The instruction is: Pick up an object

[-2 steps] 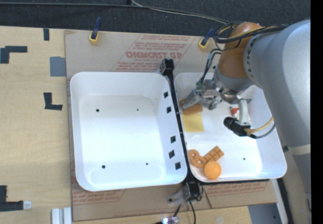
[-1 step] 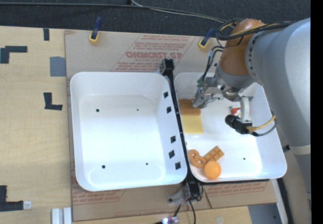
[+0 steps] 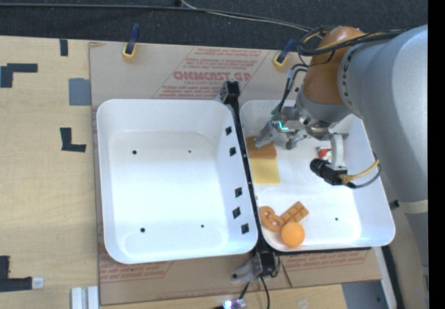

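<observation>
My gripper hangs over the upper left part of the right bin. Its two grey fingers are spread apart, open, with nothing between them. Just below its left finger lies a flat block, tan at the top and yellow lower down, against the bin's left wall. Near the bin's front edge sit an orange ball and an orange-brown perforated piece, touching each other.
The left bin sits beside the right one, joined by a black divider with clips. The grey arm covers the right bin's right side. Yellow clamps hold the cardboard base at the back.
</observation>
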Motion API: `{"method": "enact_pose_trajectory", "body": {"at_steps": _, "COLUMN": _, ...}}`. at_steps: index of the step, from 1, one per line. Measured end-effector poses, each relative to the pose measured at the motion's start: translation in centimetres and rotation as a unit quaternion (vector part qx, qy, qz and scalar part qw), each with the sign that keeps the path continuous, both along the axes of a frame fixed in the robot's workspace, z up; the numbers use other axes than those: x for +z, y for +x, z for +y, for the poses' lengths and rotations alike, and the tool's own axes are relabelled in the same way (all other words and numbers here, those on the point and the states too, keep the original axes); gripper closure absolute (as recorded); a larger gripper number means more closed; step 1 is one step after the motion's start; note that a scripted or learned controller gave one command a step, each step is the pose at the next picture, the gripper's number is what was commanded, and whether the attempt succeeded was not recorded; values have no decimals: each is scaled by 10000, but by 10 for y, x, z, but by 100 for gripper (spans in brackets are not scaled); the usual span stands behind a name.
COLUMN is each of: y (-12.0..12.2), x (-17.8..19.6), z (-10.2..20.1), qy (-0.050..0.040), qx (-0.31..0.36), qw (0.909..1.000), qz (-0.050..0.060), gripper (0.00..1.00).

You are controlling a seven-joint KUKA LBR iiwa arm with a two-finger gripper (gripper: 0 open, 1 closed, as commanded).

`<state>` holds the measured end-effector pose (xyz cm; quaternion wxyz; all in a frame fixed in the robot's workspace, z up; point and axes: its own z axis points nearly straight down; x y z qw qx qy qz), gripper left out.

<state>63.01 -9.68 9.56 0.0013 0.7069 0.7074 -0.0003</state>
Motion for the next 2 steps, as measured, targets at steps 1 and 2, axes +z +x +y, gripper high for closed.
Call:
{"method": "enact_pose_trajectory", "body": {"at_steps": 1, "y": 24, "x": -12, "z": -2, "qy": 12, "qx": 11, "qw": 10000, "qz": 10, "gripper": 0}}
{"method": "enact_pose_trajectory", "body": {"at_steps": 2, "y": 12, "x": -10, "z": 1, "qy": 2, "qx": 0, "qw": 10000, "qz": 0, "gripper": 0}}
